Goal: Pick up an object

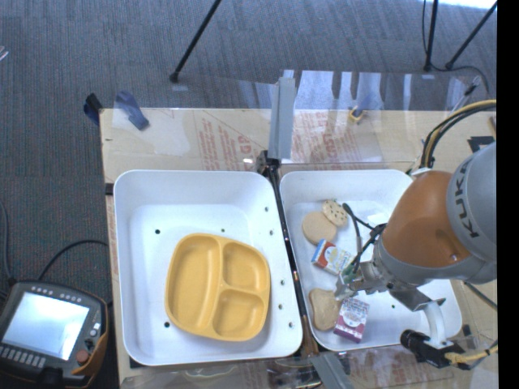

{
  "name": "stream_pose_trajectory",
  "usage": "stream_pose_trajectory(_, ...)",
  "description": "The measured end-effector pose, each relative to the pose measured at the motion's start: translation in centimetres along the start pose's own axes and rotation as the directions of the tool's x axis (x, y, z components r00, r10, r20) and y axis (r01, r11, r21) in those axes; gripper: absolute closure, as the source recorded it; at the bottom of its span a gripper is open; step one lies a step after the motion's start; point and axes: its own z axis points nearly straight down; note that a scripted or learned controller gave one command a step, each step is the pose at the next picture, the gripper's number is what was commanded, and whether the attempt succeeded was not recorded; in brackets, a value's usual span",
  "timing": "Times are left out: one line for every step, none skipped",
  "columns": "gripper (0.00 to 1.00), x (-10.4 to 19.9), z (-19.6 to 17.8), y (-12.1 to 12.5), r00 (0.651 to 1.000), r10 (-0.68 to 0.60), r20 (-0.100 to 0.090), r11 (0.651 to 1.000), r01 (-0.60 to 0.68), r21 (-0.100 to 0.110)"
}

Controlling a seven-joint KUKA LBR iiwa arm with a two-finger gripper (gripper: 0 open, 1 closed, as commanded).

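- While the grey arm with the orange band (434, 225) leans in over the right-hand shallow white plastic bin (381, 181), its gripper (354, 280) sits low among the stuff in that bin.
- Honestly can't tell whether the fingers are spread or pressed together, too small and dark from up here.
- Using that right bin as the landmark: a small white and red carton with a blue end (330, 256) lies near its middle, just beside the gripper.
- A round tan cookie-looking disc (319, 228) is up toward the bin's far-left part, with a smaller speckled biscuit (334, 211) touching it.
- Another tan bread-shaped piece (323, 308) lies by the bin's near-left wall, and a pink and white packet (352, 318) is right next to it at the near edge.
- Left of that bin, the second white bin (146, 193) has a yellow plastic tray with three compartments (217, 286).
- Both bins rest on the wooden worktop (195, 136).
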Motion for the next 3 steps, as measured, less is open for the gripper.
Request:
stream_pose_trajectory(0.00,0.0,0.1,-0.1,1.000,0.000,0.000,1.000,0.000,0.002)
stream_pose_trajectory(1.00,-0.1,-0.8,-0.1,1.000,0.006,-0.002,1.000,-0.006,0.005)
stream_pose_trajectory(1.00,-0.2,0.8,-0.2,0.967,0.255,-0.001,0.967,-0.255,-0.001)
